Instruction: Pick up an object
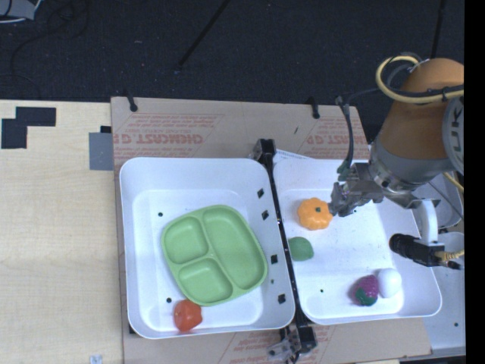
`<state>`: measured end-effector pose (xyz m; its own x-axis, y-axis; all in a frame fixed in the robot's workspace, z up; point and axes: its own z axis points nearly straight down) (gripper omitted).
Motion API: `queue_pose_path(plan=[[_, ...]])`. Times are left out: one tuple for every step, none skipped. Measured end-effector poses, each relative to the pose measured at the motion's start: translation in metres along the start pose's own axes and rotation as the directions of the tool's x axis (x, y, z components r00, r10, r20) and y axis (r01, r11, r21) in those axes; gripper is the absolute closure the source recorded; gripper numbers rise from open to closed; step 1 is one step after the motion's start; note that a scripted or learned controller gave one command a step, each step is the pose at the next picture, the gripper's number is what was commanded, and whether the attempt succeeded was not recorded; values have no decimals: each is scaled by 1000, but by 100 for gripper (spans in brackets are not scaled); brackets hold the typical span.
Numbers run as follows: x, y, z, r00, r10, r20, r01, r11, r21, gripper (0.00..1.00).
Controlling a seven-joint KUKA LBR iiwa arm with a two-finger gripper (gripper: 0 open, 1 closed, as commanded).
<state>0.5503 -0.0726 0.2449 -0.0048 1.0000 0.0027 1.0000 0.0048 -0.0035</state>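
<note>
End effector [340, 200] beside round orange pumpkin [314, 214].

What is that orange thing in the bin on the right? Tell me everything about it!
The orange thing looks like a small toy pumpkin: round, a bit squashed, smooth and shiny like plastic, with a darker dimple on top. It sits on the floor of the right bin, near the divider between the bins. The end effector hovers right beside it on its right; whether they touch is unclear. A small green lump lies just below it, apart.
</note>
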Motion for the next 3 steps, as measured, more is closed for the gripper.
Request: queue_pose_path(plan=[[47, -10, -3, 1000, 1, 0, -1, 1000, 1, 100], [105, -19, 12, 1000, 0, 0, 0, 1000, 2, 100], [163, -29, 22, 1000, 0, 1, 0, 1000, 3, 100]])
